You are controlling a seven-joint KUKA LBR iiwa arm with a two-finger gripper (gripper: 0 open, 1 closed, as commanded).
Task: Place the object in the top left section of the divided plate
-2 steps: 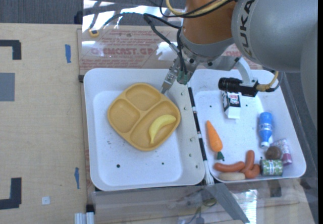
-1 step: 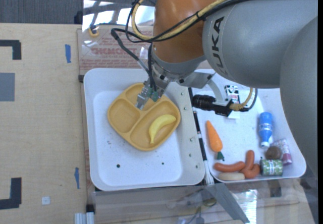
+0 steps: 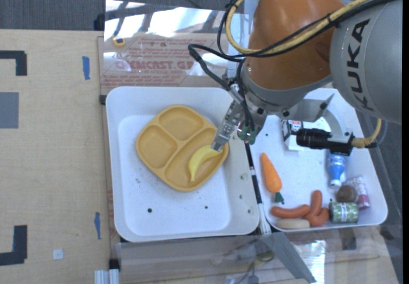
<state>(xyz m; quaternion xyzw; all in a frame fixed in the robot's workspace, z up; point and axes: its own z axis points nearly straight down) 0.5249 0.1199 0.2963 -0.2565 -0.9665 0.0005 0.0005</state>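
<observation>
A yellow divided plate [image 3: 167, 142] lies in the left bin [image 3: 128, 206], turned at a slant. A yellow banana [image 3: 203, 161] rests in the plate's large section on the right side. My gripper [image 3: 233, 141] hangs over the plate's right rim, just above the banana's upper end. Its fingers [image 3: 223, 132] stand apart, open, with nothing between them. One fingertip is close to the banana's tip; I cannot tell if they touch. The two smaller sections at the plate's upper left hold nothing.
The right bin [image 3: 377, 212] holds a carrot [image 3: 272, 174], two sausages [image 3: 295, 211], a green can [image 3: 345, 212], a blue bottle [image 3: 337, 167] and a small brown thing [image 3: 347, 193]. The divider between the bins [image 3: 254, 180] runs below my gripper.
</observation>
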